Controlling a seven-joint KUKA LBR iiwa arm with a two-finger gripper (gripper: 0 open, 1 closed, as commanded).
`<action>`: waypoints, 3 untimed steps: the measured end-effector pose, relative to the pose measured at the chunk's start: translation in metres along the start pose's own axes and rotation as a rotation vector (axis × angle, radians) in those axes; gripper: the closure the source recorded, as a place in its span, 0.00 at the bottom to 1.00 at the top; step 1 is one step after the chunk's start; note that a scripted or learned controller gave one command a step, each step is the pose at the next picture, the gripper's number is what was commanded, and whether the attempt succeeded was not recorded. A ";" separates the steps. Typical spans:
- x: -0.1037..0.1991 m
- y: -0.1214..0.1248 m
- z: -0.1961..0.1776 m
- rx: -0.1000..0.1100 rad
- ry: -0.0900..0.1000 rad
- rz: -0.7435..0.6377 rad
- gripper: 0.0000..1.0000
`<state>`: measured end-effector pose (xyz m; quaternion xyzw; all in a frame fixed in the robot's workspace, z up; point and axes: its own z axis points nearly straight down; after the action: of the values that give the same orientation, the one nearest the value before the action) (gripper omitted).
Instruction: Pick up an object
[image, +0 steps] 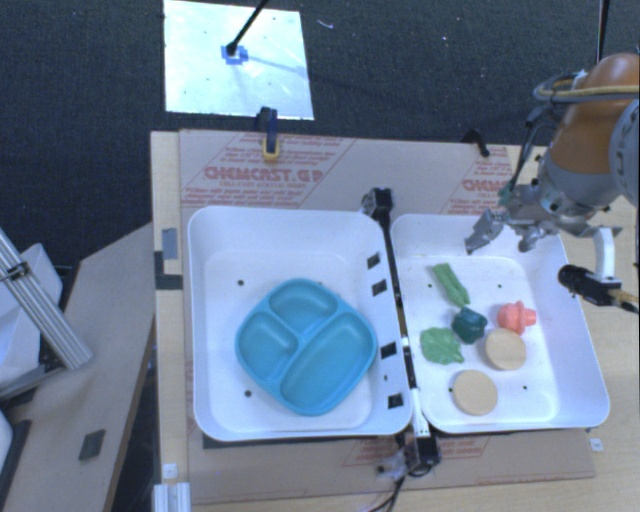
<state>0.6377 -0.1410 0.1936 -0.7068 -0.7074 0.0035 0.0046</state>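
Six small toy foods lie in the right bin (575, 330), and I read them all relative to the dark teal piece (469, 324) near its middle. Up and left of the teal piece lies a long green pod (450, 284), slim and tapered; just below and left, touching or nearly so, a flat green leaf shape (440, 346). To its right sits a coral-pink lumpy piece (516, 317); below and right, a tan disc (505, 350); farther below, a second tan disc (474, 392). All look like moulded plastic or rubber: light, smooth, probably slightly slippery, not fragile. I judge the discs too flat and low for an easy pinch. The teal piece stands taller and offers a compact body, though its neighbours crowd it. The green pod lies clear and could be gripped across its narrow width.

My jaws (505, 231) hover well above and right of the teal piece, over the bin's far rim, fingers apart and clamped on nothing. The left bin (215, 250) holds a blue divided plate (305, 345).
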 end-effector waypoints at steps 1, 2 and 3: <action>0.000 0.003 -0.008 -0.013 -0.002 -0.002 0.00; -0.001 0.000 0.034 -0.011 -0.002 -0.001 0.00; -0.006 0.005 0.093 -0.011 -0.002 -0.001 0.00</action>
<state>0.6414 -0.1473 0.1003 -0.7065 -0.7077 0.0002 -0.0002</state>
